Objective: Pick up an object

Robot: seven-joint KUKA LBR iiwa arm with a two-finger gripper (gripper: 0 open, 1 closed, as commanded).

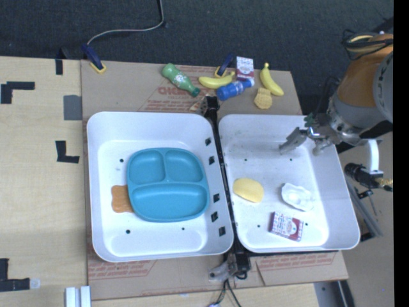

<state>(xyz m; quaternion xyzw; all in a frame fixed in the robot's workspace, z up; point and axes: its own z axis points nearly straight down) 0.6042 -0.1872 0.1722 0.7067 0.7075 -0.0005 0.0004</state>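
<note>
The right bin [255, 133] holds a yellow lemon-shaped piece [248, 190], a white crumpled item [298, 196] and a small dark red box [285, 226]. My gripper [301, 142] hangs over the bin's upper right part, open, its two fingers spread with nothing between them. It is above and to the right of the yellow piece, well apart from all three objects. The grey arm with its orange band [364, 82] comes in from the right edge.
The left bin [102, 133] holds a blue divided plate [168, 184] lying over an orange piece [119, 199]. Behind the bins on the cardboard lie a green bottle [179, 79], two bananas [271, 80], a blue bottle [230, 90] and a small carton [245, 65].
</note>
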